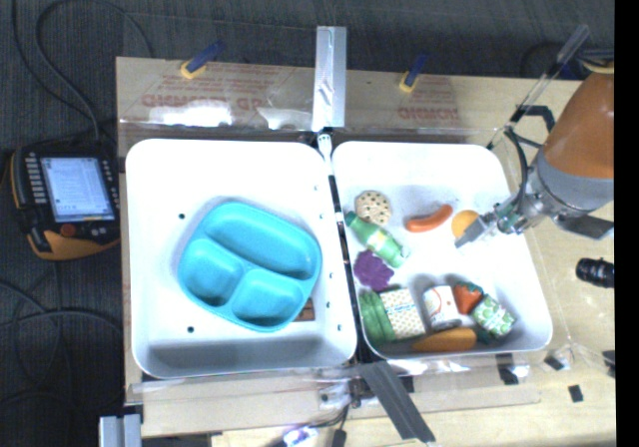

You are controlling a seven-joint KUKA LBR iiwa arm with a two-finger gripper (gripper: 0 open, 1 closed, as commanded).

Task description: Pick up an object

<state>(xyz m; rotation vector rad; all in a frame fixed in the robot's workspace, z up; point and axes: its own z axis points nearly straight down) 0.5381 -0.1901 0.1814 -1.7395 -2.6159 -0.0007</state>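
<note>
The grey arm with the orange band reaches in from the right, and its two-finger gripper [479, 228] hangs low over the right white bin [499, 171], just beside a small orange round fruit [464, 223]. If the gripper is spread or pressed together, I cannot tell. Near it lie an orange-red sausage [429, 220] and a speckled round cookie [372, 205]. The left white bin [150, 235] bears 1 blue plastic tray with 3 compartments [250, 263].
</note>
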